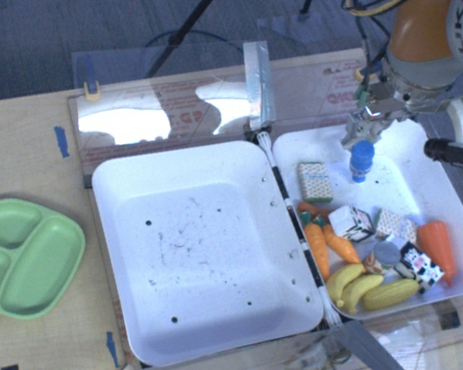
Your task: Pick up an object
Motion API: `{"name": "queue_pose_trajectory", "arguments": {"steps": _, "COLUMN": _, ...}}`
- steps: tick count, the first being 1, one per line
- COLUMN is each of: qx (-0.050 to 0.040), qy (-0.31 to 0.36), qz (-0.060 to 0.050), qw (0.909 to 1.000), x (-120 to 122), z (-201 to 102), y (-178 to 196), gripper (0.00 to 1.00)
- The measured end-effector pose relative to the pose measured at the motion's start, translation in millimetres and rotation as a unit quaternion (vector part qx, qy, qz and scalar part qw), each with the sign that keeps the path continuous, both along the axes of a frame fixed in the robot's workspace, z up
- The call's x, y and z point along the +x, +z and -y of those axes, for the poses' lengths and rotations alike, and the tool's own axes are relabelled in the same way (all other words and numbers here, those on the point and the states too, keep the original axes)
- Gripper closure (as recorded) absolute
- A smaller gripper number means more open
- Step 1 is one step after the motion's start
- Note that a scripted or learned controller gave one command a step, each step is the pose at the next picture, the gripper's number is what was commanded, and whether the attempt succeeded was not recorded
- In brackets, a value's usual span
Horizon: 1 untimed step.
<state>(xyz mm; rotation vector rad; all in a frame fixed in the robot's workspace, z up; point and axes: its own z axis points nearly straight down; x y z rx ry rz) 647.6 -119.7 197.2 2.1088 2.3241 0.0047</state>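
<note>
My gripper (358, 139) hangs over the back of the right bin (456, 212), below the orange-banded wrist. A small blue bottle (361, 161) is pinched at its top between the fingers and hangs just under them, above the bin floor. More objects lie in the front of this bin: two carrots (329, 245), yellow bananas (367, 286), a red-orange pepper-like piece (436, 244), a green-and-white box (315, 181), a white carton (350, 223) and a black-and-white toy (423, 267).
The left bin (198, 247) sits beside the right one, with a raised divider (293, 213) between them. A green sectioned plate (20, 255) lies on the bench at far left. A clear panel stands behind both bins.
</note>
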Motion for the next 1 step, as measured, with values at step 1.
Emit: {"name": "queue_pose_trajectory", "arguments": {"steps": 1, "qx": -0.001, "qy": 0.161, "qz": 0.001, "qw": 0.987, "x": 20.5, "z": -39.5, "y": -10.7, "gripper": 1.0}}
